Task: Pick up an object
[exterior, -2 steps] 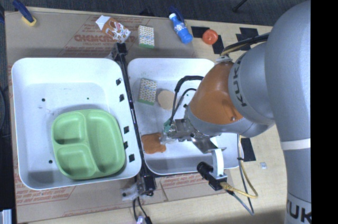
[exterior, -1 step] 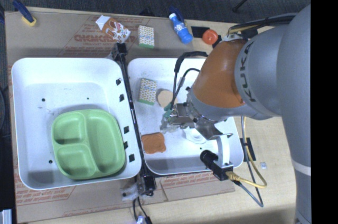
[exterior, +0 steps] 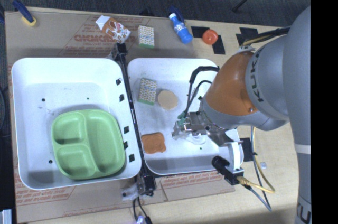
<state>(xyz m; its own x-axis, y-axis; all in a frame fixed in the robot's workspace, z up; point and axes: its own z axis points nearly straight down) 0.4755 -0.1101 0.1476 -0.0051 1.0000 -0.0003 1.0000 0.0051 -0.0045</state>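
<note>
In the right bin, my fingers hang low just right of the orange block; whether they're apart, I cannot tell.

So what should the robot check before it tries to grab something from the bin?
1. Things to grab in the right white bin: ok. A round tan disc, an orange-brown bread-shaped piece and a speckled green-and-cream block lie there.
2. Those things lie apart: ok.
3. Pincer over the right bin: ok.
4. Pincer right above one thing: not ok. It sits between the disc and the bread-shaped piece.
5. Pincer open or shut: cannot tell.
6. Green plastic tray with three sections out of the way: ok, it lies in the left white bin.
</note>
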